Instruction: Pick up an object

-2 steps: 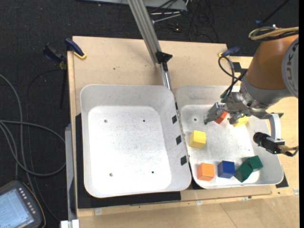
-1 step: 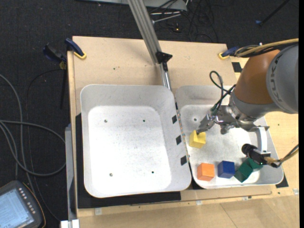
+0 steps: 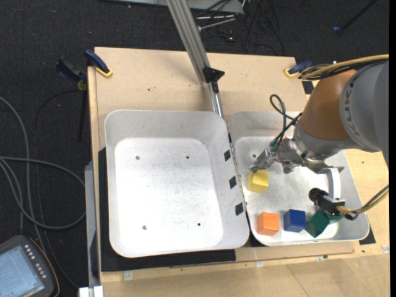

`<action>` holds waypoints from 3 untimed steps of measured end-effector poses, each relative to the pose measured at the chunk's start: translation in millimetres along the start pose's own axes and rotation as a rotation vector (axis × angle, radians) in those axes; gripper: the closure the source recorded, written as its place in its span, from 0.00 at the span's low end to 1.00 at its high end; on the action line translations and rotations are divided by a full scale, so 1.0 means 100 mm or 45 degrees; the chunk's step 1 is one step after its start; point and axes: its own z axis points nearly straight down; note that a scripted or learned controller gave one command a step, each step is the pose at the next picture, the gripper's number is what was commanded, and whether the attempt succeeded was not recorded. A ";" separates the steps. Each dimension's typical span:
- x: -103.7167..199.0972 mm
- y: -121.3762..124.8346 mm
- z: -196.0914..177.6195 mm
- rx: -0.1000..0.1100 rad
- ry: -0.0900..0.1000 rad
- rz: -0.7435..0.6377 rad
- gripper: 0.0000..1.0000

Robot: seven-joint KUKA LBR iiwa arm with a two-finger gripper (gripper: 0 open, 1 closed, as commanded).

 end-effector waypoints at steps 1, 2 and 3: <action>0.00 0.02 -0.10 -0.007 0.000 0.004 1.00; 0.04 0.11 -0.70 0.016 0.002 -0.001 1.00; 0.04 0.12 -0.85 0.021 0.003 0.000 1.00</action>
